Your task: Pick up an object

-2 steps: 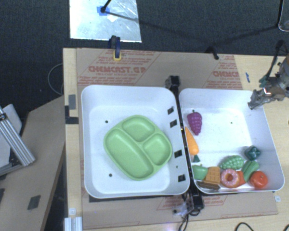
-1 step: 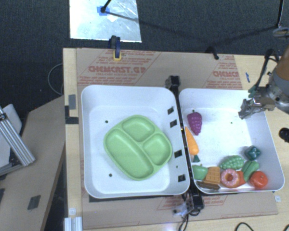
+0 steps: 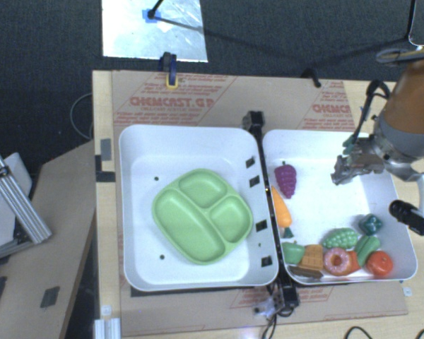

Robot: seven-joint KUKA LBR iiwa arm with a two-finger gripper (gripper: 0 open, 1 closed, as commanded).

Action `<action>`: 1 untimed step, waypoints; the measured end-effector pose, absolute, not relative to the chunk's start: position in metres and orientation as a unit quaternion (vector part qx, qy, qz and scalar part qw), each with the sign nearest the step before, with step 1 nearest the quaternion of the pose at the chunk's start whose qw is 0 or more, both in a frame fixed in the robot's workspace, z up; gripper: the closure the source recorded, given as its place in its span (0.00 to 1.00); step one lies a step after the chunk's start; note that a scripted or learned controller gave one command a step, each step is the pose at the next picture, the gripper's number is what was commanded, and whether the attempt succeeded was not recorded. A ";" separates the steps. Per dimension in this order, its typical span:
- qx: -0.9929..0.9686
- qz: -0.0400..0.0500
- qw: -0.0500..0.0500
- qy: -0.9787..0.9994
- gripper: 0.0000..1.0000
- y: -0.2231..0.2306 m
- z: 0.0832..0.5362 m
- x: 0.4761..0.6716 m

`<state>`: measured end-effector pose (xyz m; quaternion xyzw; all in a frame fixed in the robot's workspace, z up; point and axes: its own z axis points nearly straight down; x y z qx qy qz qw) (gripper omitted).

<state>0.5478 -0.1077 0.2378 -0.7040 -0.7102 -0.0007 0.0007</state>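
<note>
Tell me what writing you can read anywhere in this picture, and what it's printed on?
"CHEMCAST GP": red print on the brown board under the two white bins, left of centre along its far edge.
The same red print seems to repeat on the board at the far right, near, but it is slanted and too blurred to read with certainty.
Faint red print on the board's near edge is too blurred to read.

Right bin (image 3: 318, 141): bare floor across centre and 12 o'clock. Obstacles: purple grapes (image 3: 286, 179) and orange carrot (image 3: 281, 207) along the 9 o'clock wall; toy food cluster (image 3: 339, 254) crowding the 6 o'clock edge.
</note>
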 end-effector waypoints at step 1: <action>-0.704 0.000 0.002 -0.710 1.00 -0.058 0.222 0.521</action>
